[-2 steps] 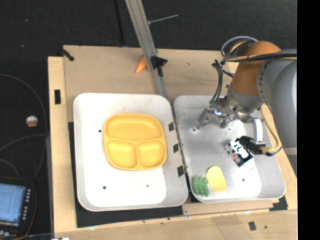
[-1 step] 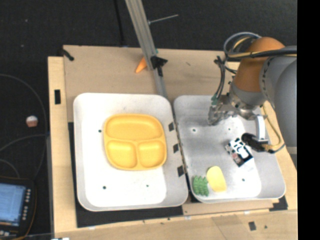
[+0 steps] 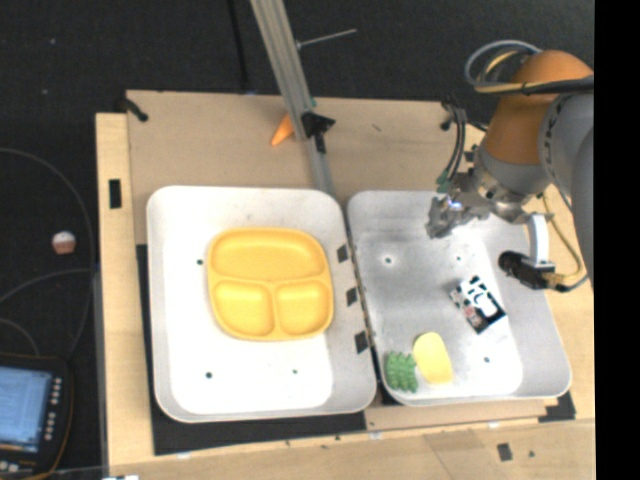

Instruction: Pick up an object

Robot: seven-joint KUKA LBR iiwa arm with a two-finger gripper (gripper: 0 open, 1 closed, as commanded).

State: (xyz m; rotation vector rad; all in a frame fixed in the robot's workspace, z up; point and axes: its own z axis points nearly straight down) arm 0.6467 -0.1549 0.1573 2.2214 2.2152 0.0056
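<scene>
Nothing looks picked up yet — the gripper (image 3: 443,218) hangs over the upper part of the right bin (image 3: 400,228), and whether its fingers are open or shut cannot be told at this size. Three candidates lie in that bin's lower half: one black-and-white object (image 3: 477,303), one yellow object (image 3: 433,357) and one green object (image 3: 401,370) just beside it. The left bin (image 3: 180,298) holds one yellow divided tray (image 3: 269,282). Reaching, grasping and lifting all remain.

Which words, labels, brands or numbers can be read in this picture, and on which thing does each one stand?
None can be read.
Black and white package in the right bin: it carries white markings, too small and blurred to read.
Screen at the lower left corner: it glows blue, its contents too blurred to read.
</scene>
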